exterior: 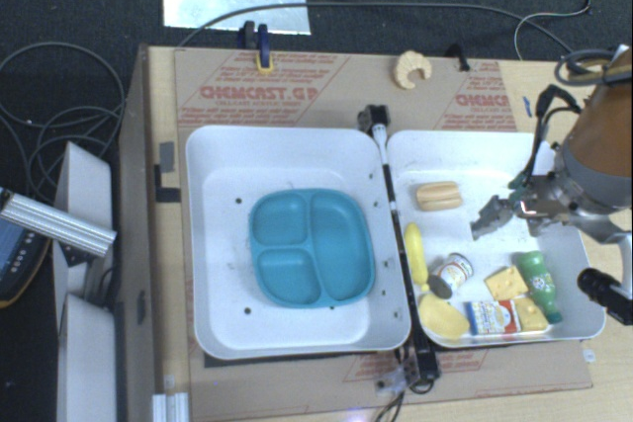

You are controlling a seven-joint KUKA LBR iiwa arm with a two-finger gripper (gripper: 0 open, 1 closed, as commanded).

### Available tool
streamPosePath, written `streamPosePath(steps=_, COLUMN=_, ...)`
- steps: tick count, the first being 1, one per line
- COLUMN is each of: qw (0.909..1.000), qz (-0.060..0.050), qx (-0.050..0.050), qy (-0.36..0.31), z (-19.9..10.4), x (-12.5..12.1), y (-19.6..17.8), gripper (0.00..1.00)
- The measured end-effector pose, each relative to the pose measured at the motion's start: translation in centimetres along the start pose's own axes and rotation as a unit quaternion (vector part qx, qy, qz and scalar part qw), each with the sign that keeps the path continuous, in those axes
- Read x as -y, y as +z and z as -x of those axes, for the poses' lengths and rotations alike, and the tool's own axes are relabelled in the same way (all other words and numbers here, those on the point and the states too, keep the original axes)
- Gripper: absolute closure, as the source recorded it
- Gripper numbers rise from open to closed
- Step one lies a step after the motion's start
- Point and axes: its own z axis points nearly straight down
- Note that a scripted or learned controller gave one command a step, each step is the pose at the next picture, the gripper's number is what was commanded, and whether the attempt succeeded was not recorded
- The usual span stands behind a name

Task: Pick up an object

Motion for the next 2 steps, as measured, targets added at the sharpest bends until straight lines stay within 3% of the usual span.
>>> streamPosePath(steps=1, qw=1.0, qz=-0.001, qx=0.0, qy=0.002, z=7.6, x=-6.5, y=8.1, gripper=0.0)
streamPosePath(steps=2, qw=1.0, qz=-0.001, qx=0.0, qy=0.0, z=11.3, x=-13.0, y=11.1, gripper=0.0)
